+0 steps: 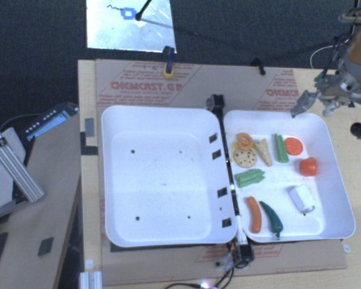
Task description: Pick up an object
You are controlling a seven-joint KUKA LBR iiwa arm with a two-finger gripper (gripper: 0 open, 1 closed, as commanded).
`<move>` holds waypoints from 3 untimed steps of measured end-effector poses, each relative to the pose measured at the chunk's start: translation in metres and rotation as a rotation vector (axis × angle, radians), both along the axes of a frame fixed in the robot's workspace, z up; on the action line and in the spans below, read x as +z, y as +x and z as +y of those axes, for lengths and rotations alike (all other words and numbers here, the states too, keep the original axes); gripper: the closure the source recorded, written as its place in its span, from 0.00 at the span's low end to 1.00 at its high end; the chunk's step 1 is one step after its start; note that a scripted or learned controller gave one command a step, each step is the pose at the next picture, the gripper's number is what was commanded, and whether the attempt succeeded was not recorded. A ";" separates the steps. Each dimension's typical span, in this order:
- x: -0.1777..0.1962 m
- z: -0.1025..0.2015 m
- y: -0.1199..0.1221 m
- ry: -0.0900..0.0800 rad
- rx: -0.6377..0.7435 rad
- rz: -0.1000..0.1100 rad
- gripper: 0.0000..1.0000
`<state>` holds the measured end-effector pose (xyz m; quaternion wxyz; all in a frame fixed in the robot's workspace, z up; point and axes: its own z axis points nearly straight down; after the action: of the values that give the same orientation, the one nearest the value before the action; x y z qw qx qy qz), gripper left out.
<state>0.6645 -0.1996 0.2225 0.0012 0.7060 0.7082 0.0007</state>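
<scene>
The right bin [332,155] holds several toy foods. Among them are an orange ring [245,141], a speckled cookie [244,157], a beige wedge [264,152], a green cucumber stick [281,148] and a red tomato slice [293,146]. Further forward lie a red-orange pepper [308,166], a light green pod [249,177], a white block [301,198], an orange sausage [254,214] and a dark green chili [272,217]. My gripper [316,106] hangs over the bin's far right rim, above and beyond the tomato slice, open, with nothing between its fingers.
The left bin [162,173] sits beside the right one, joined by a black hinge strip [223,161]. Both rest on a cardboard sheet [150,83]. A yellow-and-blue clamp [168,62] stands at the back edge. A metal rail [8,161] and a control box [47,120] lie to the left.
</scene>
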 end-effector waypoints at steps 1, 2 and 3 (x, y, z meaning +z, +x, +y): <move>-0.116 0.026 -0.043 0.004 -0.002 0.009 0.00; -0.140 0.080 -0.076 0.004 0.004 0.006 0.00; -0.143 0.096 -0.008 0.013 0.014 0.085 0.00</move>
<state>0.6565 -0.1035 0.0800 -0.0336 0.7003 0.7126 -0.0249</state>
